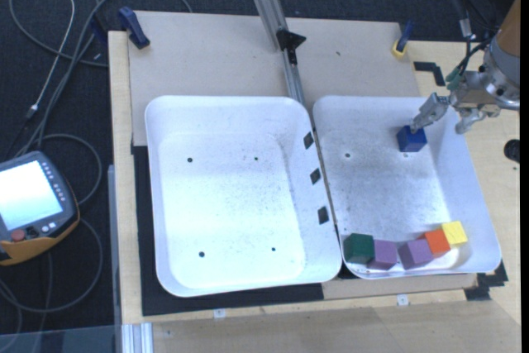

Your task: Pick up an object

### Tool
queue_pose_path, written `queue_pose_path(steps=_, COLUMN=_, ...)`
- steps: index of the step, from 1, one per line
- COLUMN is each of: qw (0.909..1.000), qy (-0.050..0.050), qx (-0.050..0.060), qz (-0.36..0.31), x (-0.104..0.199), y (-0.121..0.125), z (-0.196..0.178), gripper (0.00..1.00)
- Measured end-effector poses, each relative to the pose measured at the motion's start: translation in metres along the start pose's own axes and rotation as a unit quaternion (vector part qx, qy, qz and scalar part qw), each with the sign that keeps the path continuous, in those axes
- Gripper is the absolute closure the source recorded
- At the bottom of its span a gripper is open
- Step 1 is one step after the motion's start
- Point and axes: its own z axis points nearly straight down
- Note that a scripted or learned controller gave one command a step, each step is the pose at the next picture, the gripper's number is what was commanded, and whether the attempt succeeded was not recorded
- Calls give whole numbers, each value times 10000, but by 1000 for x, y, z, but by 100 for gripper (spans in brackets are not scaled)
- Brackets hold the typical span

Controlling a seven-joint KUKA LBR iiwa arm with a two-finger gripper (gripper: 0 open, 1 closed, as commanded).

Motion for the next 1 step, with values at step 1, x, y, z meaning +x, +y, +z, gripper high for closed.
queue_pose_path(steps=1, qw=10000, qy=24, qx=56, qz=0, x=-25, y=32, z=154, gripper=0)
